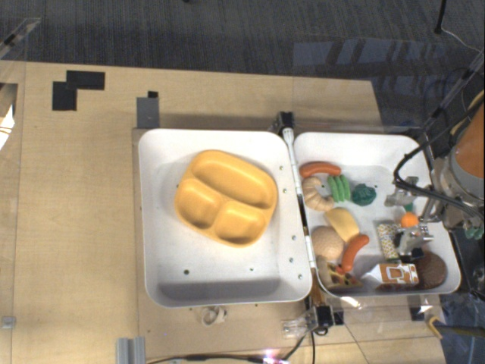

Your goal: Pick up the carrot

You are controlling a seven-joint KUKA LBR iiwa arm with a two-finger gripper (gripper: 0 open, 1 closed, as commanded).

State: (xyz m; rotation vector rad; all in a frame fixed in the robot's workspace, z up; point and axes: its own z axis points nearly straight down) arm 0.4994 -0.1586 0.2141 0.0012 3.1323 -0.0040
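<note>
Reaching in from 3 o'clock, the grey arm (464,174) hangs over the right bin (379,144), with its hand (410,236) low above the bin's 4 o'clock part. Whether the hand is clenched or released cannot be told (the metal parts blur together there). Nothing can be seen held in it.

The carrot (354,250) appears to be the orange-red tapering piece lying at a slant near the bin's 7 o'clock, apart from the hand and at the hand's 9 o'clock. It is crowded: a pale yellow piece (342,223) touches it at 11 o'clock, a beige round thing (326,242) sits just beside it at 9 o'clock, and a patterned packet (388,238) lies between it and the hand.

A small orange ball (409,220) sits right at the hand's 12 o'clock. A small orange-and-white box (398,273) and a brown round thing (434,271) lie at its 6 and 5 o'clock.

Toward the bin's 11 o'clock lie an orange-red sausage-like piece (321,169), a green ribbed piece (340,189) and a dark green lump (364,195).

On the table, the left bin (161,277) holds a yellow compartment tray (226,196).
</note>
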